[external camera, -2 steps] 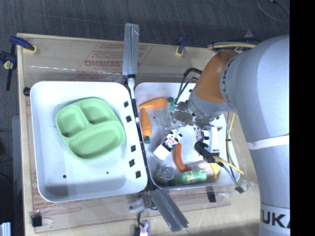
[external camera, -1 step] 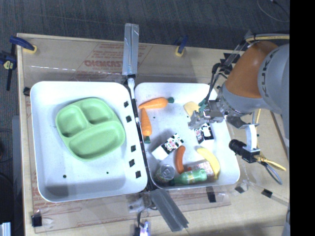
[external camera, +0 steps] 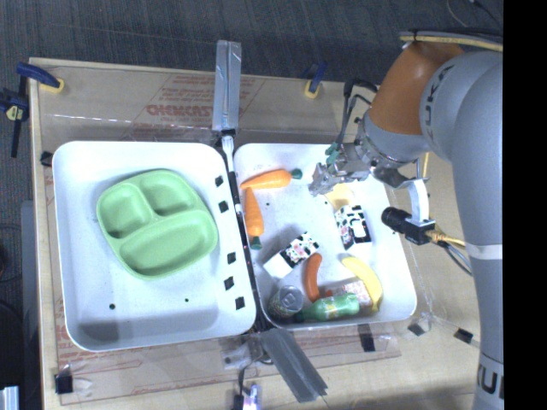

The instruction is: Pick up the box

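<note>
Left bin [external camera: 77, 306]: one green divided plate [external camera: 155, 220] lying flat near the middle, playing no part in this task.

Right bin [external camera: 402, 310]: crowded. Two carrots [external camera: 255, 196] lie against the left wall. A cow-patterned box [external camera: 292, 255] sits near the centre, tilted, touching a sausage [external camera: 313, 276]. A can [external camera: 289, 299] and a green bottle [external camera: 336, 307] lie along the near wall, a banana [external camera: 363, 278] beside them. A second patterned box [external camera: 352, 225] lies towards the right wall, with a small yellow item just above it.

Gripper [external camera: 329, 178]: low over the bin's far right part, near that second box but apart from it, likely positioned for a descent. Nothing is seen held. Whether it is spread or closed cannot be told.
</note>
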{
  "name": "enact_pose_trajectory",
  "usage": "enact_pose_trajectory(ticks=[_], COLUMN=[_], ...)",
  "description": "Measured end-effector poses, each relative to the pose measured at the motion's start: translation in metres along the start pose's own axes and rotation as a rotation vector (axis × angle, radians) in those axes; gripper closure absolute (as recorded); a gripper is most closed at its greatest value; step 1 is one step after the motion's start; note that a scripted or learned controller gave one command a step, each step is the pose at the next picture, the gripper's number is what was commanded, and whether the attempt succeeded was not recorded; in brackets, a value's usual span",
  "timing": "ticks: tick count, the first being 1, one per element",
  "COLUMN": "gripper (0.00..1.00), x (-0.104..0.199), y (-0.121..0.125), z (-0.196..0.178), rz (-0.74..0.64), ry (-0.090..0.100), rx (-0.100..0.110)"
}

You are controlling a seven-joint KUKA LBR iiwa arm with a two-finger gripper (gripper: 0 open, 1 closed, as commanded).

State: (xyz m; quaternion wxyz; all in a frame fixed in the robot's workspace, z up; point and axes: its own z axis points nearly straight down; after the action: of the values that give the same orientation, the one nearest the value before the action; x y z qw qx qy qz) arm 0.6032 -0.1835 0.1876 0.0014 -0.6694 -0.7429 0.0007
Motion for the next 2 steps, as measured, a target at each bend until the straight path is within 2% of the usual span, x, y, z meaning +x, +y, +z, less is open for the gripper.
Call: enact_pose_trajectory(ticks=[1, 2], gripper=[1.0, 1.0], x=[0.031, 0.039], y=[-0.027, -0.054], z=[0.097, 0.04], rz=[-0.11, 0.039], ry=[0.001, 0.0], rx=[0.001, -0.001])
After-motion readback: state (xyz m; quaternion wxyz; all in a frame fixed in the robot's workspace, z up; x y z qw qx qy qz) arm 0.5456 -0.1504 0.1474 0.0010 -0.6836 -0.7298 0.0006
